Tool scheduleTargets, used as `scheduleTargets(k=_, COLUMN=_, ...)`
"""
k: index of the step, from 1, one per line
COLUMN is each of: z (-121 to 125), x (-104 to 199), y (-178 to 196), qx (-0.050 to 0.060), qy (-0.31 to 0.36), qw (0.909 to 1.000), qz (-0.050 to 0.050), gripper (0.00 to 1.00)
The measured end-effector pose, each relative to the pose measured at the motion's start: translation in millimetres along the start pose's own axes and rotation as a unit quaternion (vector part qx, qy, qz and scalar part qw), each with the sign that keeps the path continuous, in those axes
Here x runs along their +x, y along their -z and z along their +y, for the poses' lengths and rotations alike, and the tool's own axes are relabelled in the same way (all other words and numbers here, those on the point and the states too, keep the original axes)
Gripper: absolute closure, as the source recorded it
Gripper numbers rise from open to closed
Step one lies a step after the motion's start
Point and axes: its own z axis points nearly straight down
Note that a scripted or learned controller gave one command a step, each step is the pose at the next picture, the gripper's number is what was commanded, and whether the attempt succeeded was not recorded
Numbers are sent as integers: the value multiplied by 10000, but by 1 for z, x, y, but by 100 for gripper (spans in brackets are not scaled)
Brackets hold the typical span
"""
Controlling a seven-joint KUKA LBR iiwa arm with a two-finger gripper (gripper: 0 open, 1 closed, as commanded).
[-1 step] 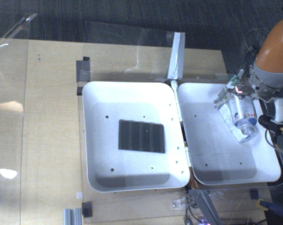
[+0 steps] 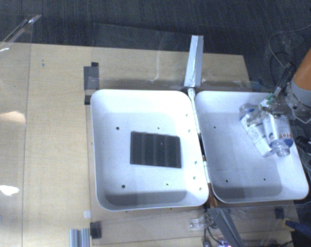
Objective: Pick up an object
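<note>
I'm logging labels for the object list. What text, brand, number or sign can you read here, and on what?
None can be read.
Clear plastic bottle in the right bin: label with red marks, too small and blurred to read.
Dark ridged pad in the left bin: no text.

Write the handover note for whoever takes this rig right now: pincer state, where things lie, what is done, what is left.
Pincer: over the upper right part of the right bin, low by the clear plastic bottle. Whether it grips anything cannot be told from this view.
Clear plastic bottle: lying on its side in the right bin, near the right wall, under the pincer.
Dark ribbed mat: flat in the middle of the left bin, untouched.
Done: arm has reached the bottle.
Left: confirm a grasp and lift; nothing is seen raised off the bin floor yet.
</note>
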Motion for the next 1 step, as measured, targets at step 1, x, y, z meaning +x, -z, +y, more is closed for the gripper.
scheduleTargets(k=1, z=24, x=3, y=-54, qx=-43, qy=583, qw=9983, qz=-12, gripper=0)
